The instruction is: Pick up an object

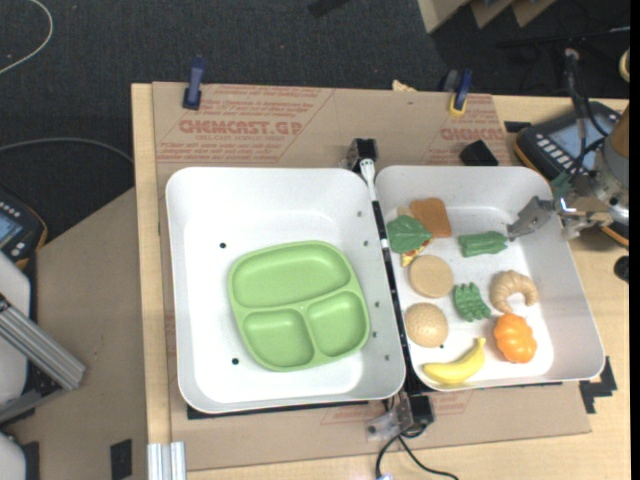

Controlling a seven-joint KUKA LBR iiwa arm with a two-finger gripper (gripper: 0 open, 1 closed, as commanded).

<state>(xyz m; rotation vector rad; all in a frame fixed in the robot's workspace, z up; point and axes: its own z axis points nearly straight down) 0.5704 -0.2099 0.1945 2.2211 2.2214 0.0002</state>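
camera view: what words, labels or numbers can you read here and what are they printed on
"CHEMCAST" followed by what looks like "G P", in red, on the brown board behind the left bin.
The same red print repeats at the board's right end, too faint and cut off to read.
The smaller red lines above and below it are too small to read.
The food items and the green tray carry no readable text.

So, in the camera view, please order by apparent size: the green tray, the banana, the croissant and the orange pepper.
1. green tray, by far the largest
2. banana
3. croissant and orange pepper: they look about alike, so I do not rank them.
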